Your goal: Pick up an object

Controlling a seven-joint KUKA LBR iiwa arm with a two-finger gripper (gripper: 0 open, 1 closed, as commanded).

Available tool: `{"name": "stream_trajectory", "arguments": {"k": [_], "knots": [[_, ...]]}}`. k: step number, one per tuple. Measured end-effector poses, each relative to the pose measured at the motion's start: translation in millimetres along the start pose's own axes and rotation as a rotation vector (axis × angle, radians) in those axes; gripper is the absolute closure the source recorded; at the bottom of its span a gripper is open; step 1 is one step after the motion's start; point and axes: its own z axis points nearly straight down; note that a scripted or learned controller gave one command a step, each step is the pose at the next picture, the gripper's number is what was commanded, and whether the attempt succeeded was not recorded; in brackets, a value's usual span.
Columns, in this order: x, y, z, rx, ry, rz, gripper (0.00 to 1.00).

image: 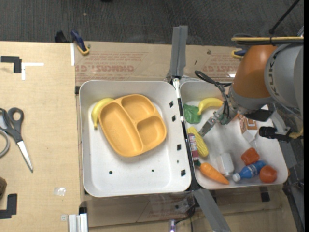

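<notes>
Closest to the lens is the grey arm [285,76] with its orange band, reaching in from the right over the right bin [279,151]. Its gripper [208,127] hangs low over the upper left part of that bin. From this slant I cannot tell how far it is open, and I see nothing held in it.

Just beside the gripper lie a yellow corn cob [199,142] below it, a green item [191,113] to its upper left and a small banana [210,104] above it. Further out in the same bin are a carrot [213,173], a clear bottle [225,163], a blue bottle [249,171], two red pieces [250,155] and a small carton [249,125]. The left bin [91,178] carries a yellow divided plate [133,124] with a second banana [98,109] touching its rim.

Assessment: the approach step is in hand and no object is secured yet. The corn cob looks the likeliest target. The next move calls for a descent centred across its narrow width, clear of the bin's wall and the pink tube [192,147] lying against it, then a close and a straight lift.
</notes>
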Motion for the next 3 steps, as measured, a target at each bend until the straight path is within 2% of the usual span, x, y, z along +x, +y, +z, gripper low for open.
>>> {"name": "stream_trajectory", "arguments": {"k": [1,2,3], "knots": [[-34,36,0,-0.001,0.006,0.556,0.00],[-8,13,1,0.001,0.006,0.534,0.00],[-44,45,2,0.008,0.009,0.635,0.00]]}}
